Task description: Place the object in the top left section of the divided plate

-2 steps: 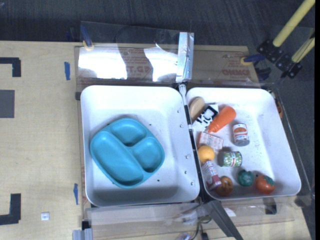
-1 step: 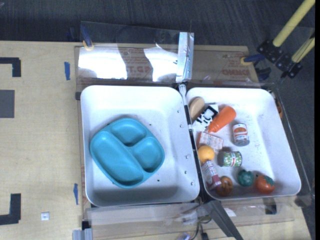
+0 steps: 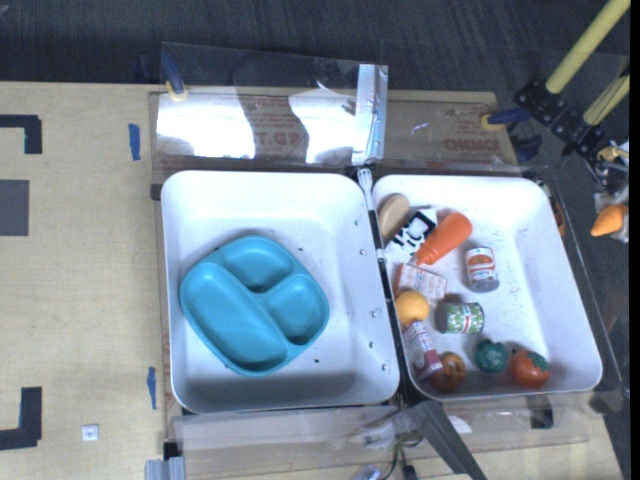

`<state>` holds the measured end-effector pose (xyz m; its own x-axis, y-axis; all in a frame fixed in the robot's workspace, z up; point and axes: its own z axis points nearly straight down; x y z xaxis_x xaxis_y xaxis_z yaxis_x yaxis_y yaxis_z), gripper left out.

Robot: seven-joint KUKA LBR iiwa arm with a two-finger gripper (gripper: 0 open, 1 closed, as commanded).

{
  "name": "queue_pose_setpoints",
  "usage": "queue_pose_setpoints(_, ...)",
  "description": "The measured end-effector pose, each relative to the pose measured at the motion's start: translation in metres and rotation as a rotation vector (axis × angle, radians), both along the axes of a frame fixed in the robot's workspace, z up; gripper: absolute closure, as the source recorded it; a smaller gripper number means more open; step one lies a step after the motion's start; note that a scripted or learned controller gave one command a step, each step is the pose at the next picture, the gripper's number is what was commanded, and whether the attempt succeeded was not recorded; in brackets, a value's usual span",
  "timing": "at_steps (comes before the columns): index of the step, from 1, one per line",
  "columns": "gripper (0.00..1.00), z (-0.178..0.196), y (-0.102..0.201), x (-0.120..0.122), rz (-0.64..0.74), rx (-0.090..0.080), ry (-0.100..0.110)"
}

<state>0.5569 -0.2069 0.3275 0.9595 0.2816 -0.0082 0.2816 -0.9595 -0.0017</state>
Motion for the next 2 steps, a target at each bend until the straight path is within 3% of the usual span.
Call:
queue_pose_setpoints(1, 1.0, 0.02, -0.018, -0.02, 0.157, 0.001, -0.002)
queue_pose_setpoints(2, 1.0, 0.046, -0.016, 0.015, 0.159, 0.001, -0.003)
